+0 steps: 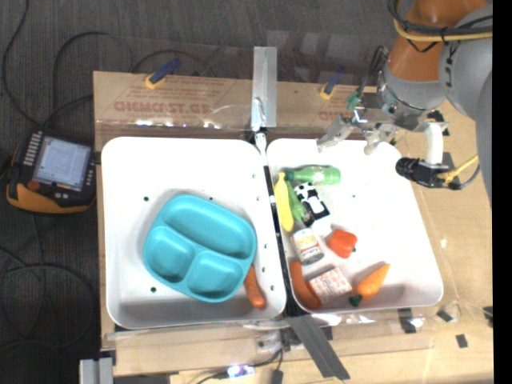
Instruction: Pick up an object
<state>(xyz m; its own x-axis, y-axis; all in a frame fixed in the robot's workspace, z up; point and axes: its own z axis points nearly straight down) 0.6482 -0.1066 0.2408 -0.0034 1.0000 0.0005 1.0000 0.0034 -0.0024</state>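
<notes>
Dark grey carpet (96, 22); black cables (48, 50); cardboard (184, 102)

Teal tray (200, 246); yellow banana (282, 202); orange carrot (370, 280); white bins (128, 294).

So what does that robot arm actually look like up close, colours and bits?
The arm is smooth grey with a rounded orange section near the wrist, ringed by dark cables. Its gripper is a small metal piece ending in two thin pale fingers. A white and black attachment with a yellow cable sits beside it.

bins (400, 206): smooth white plastic | tray (200, 246): glossy teal plastic | bench (120, 94): matt cardboard
</notes>
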